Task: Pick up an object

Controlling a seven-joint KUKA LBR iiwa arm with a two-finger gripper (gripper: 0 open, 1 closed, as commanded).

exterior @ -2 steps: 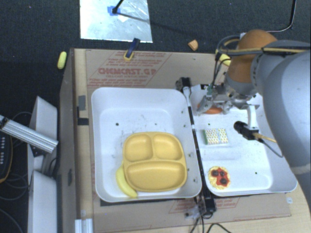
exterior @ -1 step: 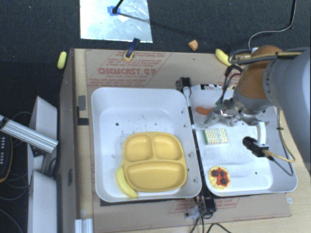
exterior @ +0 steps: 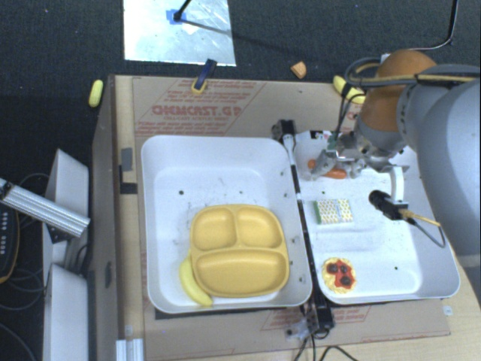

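Observation:
My gripper (exterior: 340,164) is low over the far end of the right bin (exterior: 391,265), right above a small orange item (exterior: 336,174) that is partly hidden under it. Whether the orange item is held cannot be seen. Nearer the camera in the same bin lie a small checkered green-and-white block (exterior: 333,210) and a round pizza-like toy (exterior: 339,274) with red spots. The left bin (exterior: 218,145) holds a yellow divided plate (exterior: 239,248) with a yellow banana (exterior: 192,283) against its near-left edge.
The divider between the bins (exterior: 298,201) runs just left of the gripper. The arm's grey body (exterior: 443,149) covers the right bin's far right side. Small loose bits lie outside the bins on the cardboard and floor: a yellow piece (exterior: 95,92) and an orange one (exterior: 299,69).

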